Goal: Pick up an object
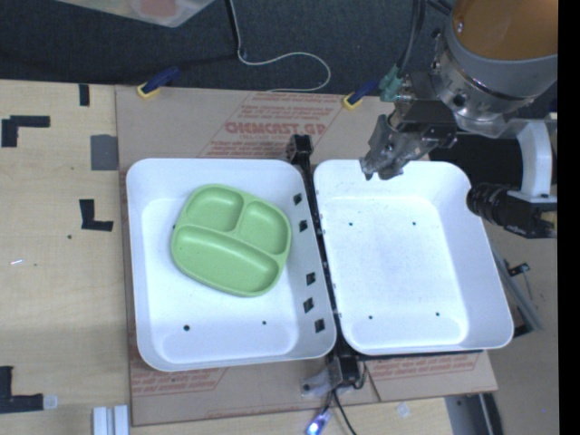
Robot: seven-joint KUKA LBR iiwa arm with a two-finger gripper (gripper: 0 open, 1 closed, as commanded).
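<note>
My gripper (382,166) hangs over the far edge of the right bin (471,270), close to that bin's far left corner. From this angle my fingers look drawn close together with nothing between them, though they are dark and small against the rim, so I cannot tell their gap for sure. My wrist rises behind them toward the upper right, with the orange band (503,12) at the top of the view.

The green plate (232,239) lies in the left bin (149,270), well apart from my gripper. It is a divided plate with three compartments, one long and two smaller, and it sits flat, a little toward the far left part of that bin, turned at a slant to the bin's walls.

The two bins sit side by side, touching along a dark clipped seam (313,243), on a brown cardboard sheet (263,120). A thin white cable (281,60) loops across the dark floor beyond the sheet.
</note>
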